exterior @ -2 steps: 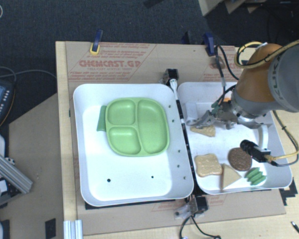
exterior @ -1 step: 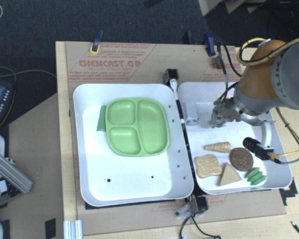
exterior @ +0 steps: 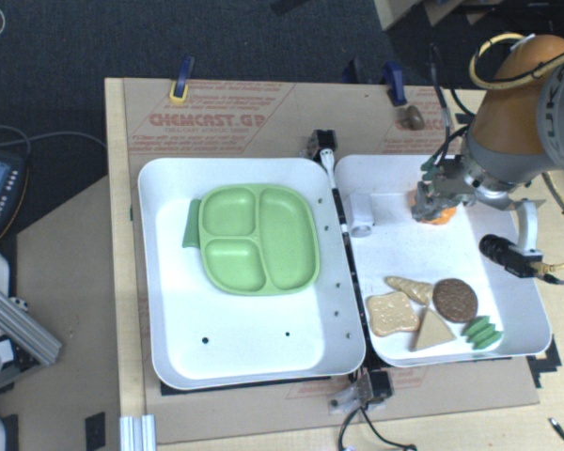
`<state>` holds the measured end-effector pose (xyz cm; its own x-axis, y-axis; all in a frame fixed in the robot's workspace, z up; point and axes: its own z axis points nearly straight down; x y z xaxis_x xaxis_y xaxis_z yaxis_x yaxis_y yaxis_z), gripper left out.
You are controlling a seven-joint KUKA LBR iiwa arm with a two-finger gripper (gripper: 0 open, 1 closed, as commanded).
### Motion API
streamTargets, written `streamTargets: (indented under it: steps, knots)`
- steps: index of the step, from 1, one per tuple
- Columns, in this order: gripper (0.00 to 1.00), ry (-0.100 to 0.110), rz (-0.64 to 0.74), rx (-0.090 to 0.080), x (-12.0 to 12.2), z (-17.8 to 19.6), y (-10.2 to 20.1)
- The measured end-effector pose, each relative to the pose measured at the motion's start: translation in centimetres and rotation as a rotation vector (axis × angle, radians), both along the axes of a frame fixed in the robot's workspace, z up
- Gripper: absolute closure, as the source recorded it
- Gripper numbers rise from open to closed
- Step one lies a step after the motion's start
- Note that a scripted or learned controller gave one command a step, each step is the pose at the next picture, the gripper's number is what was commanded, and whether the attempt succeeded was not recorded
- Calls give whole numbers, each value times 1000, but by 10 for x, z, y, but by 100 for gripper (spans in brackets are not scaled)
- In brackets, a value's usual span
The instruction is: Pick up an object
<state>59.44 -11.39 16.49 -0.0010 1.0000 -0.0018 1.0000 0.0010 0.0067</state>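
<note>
The gripper [exterior: 433,200] is seen low in the right bin [exterior: 404,256], set directly over an orange item [exterior: 441,217]. Whether the jaws are clenched or released cannot be told, as they are masked by the wrist body. Only a lower sliver of the orange item is exposed, so its shape is not made out and a grasp cannot be confirmed. The arm [exterior: 512,111] is cut off by the view's right edge.

To the view's left of the orange item, a small white cylinder [exterior: 361,225] is found by the bin wall, hard to separate from the white floor. Below the orange item in the view, flat pieces are packed together: a tan cracker [exterior: 411,289], a bread slice [exterior: 392,315], a brown disc [exterior: 455,299], a tan wedge [exterior: 433,332] and a green piece [exterior: 483,333]. Their overlaps are not clearly resolved.

Far to the view's left of the orange item, a green divided plate [exterior: 259,238] is laid in the left bin [exterior: 164,280]. Two dark specks [exterior: 205,340] are noted below the plate, too small to identify. Both bins are carried on a surface [exterior: 216,118] whose red lettering is partly covered.
</note>
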Motion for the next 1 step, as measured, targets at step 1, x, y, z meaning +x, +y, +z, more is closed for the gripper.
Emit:
streamTargets:
  steps: [1]
  knots:
    - [100,-2,0,0,2,54,0]
